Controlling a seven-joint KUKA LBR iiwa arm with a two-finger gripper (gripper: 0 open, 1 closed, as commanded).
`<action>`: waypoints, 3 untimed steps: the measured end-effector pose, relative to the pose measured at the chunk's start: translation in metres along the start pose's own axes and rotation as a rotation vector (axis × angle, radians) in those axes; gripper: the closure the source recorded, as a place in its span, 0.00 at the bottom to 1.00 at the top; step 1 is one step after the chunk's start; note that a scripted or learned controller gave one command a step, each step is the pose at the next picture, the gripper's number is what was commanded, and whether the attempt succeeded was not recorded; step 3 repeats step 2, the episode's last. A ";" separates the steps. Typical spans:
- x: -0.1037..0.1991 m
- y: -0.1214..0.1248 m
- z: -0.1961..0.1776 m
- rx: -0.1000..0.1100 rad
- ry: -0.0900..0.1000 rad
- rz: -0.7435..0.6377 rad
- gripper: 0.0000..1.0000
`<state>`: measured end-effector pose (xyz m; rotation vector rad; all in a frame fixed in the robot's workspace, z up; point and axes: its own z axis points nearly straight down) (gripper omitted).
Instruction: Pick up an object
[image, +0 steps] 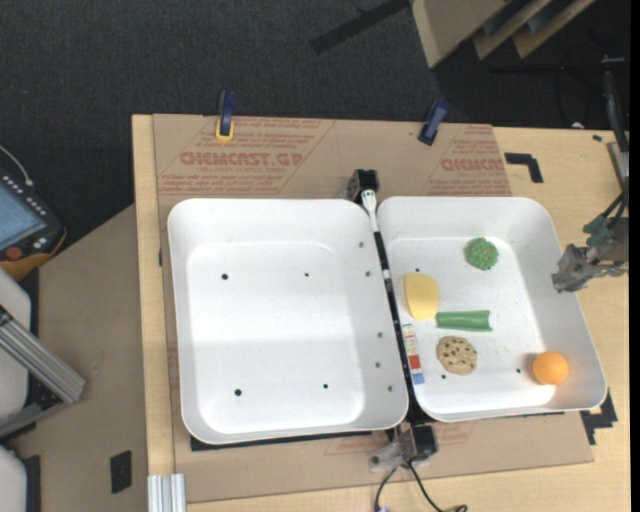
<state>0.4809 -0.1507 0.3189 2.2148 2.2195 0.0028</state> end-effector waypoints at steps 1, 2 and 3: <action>0.000 0.001 -0.010 -0.003 -0.001 0.000 1.00; -0.078 -0.003 0.020 0.008 0.001 0.009 1.00; -0.078 -0.003 0.020 0.008 0.001 0.009 1.00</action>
